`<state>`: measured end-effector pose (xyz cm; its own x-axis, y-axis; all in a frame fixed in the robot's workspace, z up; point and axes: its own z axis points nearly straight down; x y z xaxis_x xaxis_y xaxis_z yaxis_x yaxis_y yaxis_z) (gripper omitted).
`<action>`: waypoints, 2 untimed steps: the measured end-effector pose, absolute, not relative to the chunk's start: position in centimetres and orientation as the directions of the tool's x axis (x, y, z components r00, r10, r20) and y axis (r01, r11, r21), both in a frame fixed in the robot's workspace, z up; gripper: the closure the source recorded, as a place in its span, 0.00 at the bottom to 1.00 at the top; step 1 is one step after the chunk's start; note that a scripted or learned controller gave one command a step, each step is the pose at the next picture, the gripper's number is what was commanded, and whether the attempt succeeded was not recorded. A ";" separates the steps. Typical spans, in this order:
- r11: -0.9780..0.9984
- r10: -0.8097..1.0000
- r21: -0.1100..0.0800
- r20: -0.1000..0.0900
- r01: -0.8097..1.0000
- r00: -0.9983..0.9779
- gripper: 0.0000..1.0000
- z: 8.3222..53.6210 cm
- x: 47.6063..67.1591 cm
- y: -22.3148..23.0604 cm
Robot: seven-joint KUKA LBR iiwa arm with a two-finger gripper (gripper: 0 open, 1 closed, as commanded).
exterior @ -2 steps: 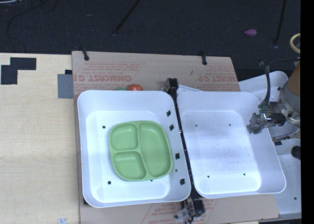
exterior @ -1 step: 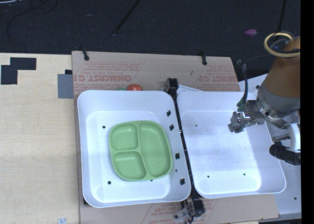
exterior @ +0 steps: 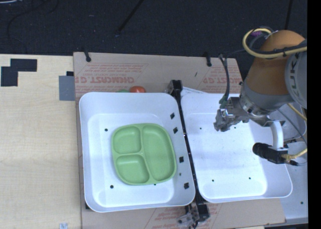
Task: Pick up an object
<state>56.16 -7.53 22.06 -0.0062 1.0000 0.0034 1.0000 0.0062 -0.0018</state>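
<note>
A light green plate (exterior: 144, 153) with three compartments lies flat in the middle of the left white bin (exterior: 95, 122). My gripper (exterior: 223, 121) hangs over the far middle of the right white bin (exterior: 235, 183), well to the right of the plate and apart from it. Nothing shows between it and the bin floor below.
A small red object (exterior: 137, 90) with a bit of green beside it sits on the cardboard just behind the left bin's far rim. A black divider (exterior: 183, 142) runs between the two bins. The grey and orange arm (exterior: 273, 80) covers the right bin's far right corner.
</note>
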 end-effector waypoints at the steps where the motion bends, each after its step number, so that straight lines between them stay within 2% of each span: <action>1: 0.004 1.000 -0.002 0.001 1.000 -0.004 1.00 23.1 57.3 -2.7; 2: 0.005 1.000 -0.002 0.002 1.000 -0.005 1.00 22.3 59.6 2.7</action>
<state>59.62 2.72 22.31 -0.0047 1.0000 0.0016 1.0000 0.0047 -0.0021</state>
